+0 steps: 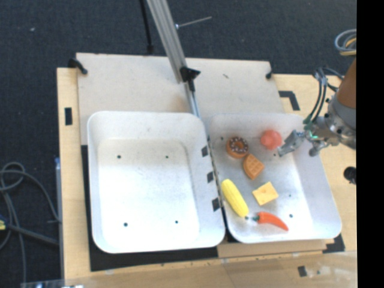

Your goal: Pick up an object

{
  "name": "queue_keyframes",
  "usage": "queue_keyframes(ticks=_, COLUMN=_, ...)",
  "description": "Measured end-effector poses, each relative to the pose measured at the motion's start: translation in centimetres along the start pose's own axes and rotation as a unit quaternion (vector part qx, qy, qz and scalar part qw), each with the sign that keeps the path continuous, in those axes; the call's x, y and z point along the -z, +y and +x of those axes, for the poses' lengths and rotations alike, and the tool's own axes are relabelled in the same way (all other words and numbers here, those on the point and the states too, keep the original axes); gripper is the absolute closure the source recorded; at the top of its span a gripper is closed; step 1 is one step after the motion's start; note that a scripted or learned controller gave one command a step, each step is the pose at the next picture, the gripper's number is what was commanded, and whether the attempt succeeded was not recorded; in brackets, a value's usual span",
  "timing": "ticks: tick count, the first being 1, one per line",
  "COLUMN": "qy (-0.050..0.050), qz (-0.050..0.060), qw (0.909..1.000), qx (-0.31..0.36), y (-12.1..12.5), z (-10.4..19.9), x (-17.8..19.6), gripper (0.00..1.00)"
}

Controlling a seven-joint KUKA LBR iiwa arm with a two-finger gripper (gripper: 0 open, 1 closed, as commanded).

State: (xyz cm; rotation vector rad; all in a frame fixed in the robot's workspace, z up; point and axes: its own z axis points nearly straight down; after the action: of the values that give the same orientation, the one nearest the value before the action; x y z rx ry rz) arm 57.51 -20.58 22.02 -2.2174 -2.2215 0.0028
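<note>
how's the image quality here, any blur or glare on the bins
Camera view: light is even and soft, with faint shadows under the corn and carrot; no strong glare on the left bin or right bin; the whole frame is slightly soft, and the end effector looks blurrier than the toys.

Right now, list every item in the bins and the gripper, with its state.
Gripper: over the right bin, holding nothing.
Red ball: loose, just left of the gripper.
Donut: lying flat.
Waffle: lying flat.
Cheese: lying flat.
Corn: on its side.
Carrot: on its side.
</note>
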Motion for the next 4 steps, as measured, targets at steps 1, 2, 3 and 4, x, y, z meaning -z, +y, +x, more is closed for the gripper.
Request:
queue_keyframes(ticks=1, qy=-0.001, qz=-0.002, qw=1.0, qx=0.001, y=0.1, z=0.0, x=0.3, gripper=0.0)
queue_keyframes(ticks=2, qy=-0.001, qz=0.001, qw=1.0, qx=-0.002, y=0.2, z=-0.7, x=-5.8, gripper=0.0)
queue_keyframes(ticks=3, qy=-0.001, qz=0.0, qw=1.0, qx=-0.003, y=0.6, z=-0.8, x=-10.1, gripper=0.0)
queue_keyframes(ticks=4, qy=-0.002, qz=-0.001, qw=1.0, qx=-0.003, y=0.5, z=-1.0, x=-12.0, gripper=0.0)
